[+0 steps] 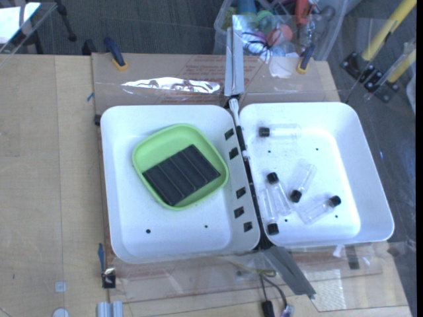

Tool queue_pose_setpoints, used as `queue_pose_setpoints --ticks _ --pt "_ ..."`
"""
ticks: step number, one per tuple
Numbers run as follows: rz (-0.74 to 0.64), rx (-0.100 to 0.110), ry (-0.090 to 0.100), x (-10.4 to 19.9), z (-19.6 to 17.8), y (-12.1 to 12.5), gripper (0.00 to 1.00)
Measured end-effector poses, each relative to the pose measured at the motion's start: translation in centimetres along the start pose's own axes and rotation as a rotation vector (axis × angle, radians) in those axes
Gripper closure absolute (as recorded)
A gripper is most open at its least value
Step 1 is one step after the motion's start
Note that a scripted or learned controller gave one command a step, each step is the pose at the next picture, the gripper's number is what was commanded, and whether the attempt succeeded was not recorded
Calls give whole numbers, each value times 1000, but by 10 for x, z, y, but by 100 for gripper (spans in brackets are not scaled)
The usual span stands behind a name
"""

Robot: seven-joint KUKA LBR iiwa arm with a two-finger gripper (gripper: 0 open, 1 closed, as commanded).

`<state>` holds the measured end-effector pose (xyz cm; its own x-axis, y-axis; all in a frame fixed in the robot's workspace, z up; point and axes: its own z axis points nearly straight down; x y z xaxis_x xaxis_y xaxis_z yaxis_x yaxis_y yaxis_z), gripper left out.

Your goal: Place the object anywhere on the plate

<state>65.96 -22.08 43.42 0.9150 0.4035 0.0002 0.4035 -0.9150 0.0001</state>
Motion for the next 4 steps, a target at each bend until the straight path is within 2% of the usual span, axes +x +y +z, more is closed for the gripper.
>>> queue_pose_setpoints --ticks 1,2,4 --pt "149 1 -1 -4 0 1 0" --pt "213 1 2 -2 0 2 0" --pt "214 1 3 0 0 3 0"
